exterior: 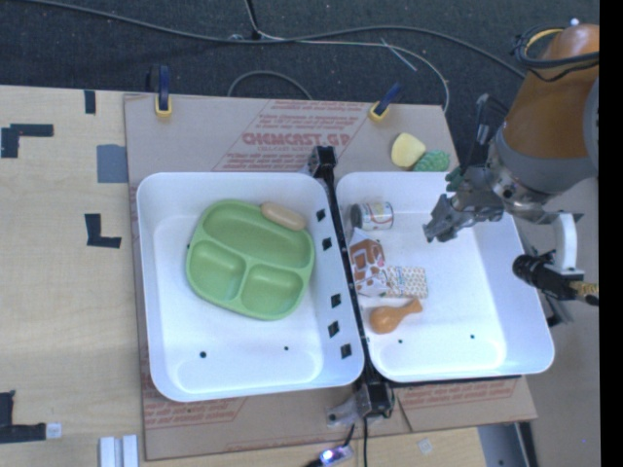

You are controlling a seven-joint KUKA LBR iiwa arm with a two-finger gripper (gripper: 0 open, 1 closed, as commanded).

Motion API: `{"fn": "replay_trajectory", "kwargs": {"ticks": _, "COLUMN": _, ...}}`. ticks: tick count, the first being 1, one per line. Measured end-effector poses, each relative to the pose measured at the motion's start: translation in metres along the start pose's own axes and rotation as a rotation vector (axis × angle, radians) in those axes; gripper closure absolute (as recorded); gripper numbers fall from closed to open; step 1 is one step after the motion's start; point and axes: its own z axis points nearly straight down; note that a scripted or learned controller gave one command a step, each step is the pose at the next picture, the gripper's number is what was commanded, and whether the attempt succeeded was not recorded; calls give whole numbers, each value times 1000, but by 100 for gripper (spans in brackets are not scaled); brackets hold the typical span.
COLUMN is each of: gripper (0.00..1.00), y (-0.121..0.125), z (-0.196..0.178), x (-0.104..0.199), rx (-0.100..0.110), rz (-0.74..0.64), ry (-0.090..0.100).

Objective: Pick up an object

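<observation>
In the right bin (506, 343), several small things lie close to the divider: a short can (374, 215) on its side near the top, below it a brown-and-white patterned packet (368, 264) touching a pale speckled pouch (406, 280), and below those an orange, drumstick-shaped toy (394, 314). The gripper (443, 224) hangs over the upper middle of this bin, just right of the can and apart from it; its dark jaws point down and to the left, and nothing shows between them, though how far they are spread I cannot tell from this angle. The left bin (170, 358) holds a green divided plate (251, 259) with a tan, bun-like piece (283, 216) resting on its upper rim. On the counter beyond the right bin sit a yellow lump (408, 149) and a green thing (435, 161) just beside it.
</observation>
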Motion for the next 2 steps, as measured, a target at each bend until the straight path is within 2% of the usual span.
{"fn": "replay_trajectory", "kwargs": {"ticks": 1, "gripper": 100, "y": 2, "z": 7, "x": 54, "rx": 0, "rz": 0, "ry": 0}}
{"fn": "replay_trajectory", "kwargs": {"ticks": 2, "gripper": 100, "y": -15, "z": 9, "x": 109, "rx": 1, "rz": -1, "ry": 0}}
